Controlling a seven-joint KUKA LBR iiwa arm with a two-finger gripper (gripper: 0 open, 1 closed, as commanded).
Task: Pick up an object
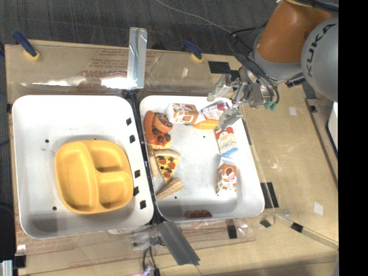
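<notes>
Nearest the lens, at six o'clock in the right bin (253,203): an ice-cream cone (168,188) and pizza slice (167,164), loose and easy to reach; two cartons (227,177) lying flat toward three o'clock. Up at one o'clock, the gripper (237,99) over the crowded back corner, likely lining up on a packet (217,108); finger spread impossible to tell, nothing visibly held; yellow tray (94,176) alone in the left bin (23,154).

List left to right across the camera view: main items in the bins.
Yellow divided tray → hot dog toy → pizza slice → lower milk carton → gripper, at the right bin's far right corner.
</notes>
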